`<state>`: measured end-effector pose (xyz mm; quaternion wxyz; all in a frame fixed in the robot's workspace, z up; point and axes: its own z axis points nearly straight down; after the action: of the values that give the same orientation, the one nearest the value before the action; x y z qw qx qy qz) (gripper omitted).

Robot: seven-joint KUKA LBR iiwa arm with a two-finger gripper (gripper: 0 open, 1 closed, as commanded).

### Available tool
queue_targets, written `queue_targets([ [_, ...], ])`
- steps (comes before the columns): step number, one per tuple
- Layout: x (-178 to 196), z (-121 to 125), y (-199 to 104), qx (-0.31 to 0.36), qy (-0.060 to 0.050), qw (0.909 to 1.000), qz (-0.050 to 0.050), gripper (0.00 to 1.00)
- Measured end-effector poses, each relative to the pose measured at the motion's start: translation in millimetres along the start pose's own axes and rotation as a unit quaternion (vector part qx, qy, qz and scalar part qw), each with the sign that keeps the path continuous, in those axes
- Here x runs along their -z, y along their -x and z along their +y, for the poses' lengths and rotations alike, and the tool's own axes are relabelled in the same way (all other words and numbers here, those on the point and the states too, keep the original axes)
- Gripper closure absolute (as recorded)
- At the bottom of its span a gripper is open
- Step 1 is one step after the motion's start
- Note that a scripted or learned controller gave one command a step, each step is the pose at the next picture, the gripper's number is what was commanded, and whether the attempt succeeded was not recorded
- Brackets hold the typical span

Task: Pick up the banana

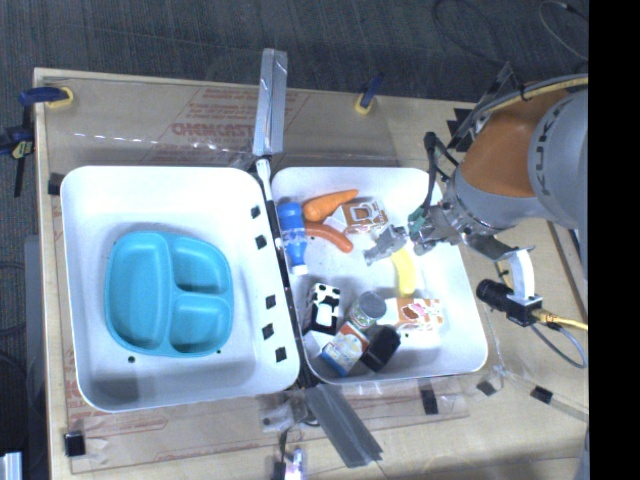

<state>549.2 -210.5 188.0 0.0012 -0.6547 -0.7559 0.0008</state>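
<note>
One yellow banana (404, 271) lies in the right bin (455, 343), right under the gripper (393, 239).

It rests lengthwise near the bin's right side, its upper end just below the gripper, its lower end touching a small printed packet (421, 314); whether the fingers are wide, narrow or closed on anything cannot be told from this slant. Left of the banana sit a grey can (368, 309), a black-and-white block (322, 307) and a dark box (381, 347) beside a small carton (341, 350). Further up lie an orange carrot (328, 205), a second orange piece (330, 235), a blue bottle (291, 230) along the left wall and a brown packet (365, 214). The left bin (100, 193) holds a blue divided tray (168, 291). The grey arm (520, 163), with its orange band, reaches in from the right.
</note>
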Motion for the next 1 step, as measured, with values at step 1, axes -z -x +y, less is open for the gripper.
queue_targets([
  [1,-98.1,23.8,1.6,0.04,0.0,0.9992,0.0,0.0],
])
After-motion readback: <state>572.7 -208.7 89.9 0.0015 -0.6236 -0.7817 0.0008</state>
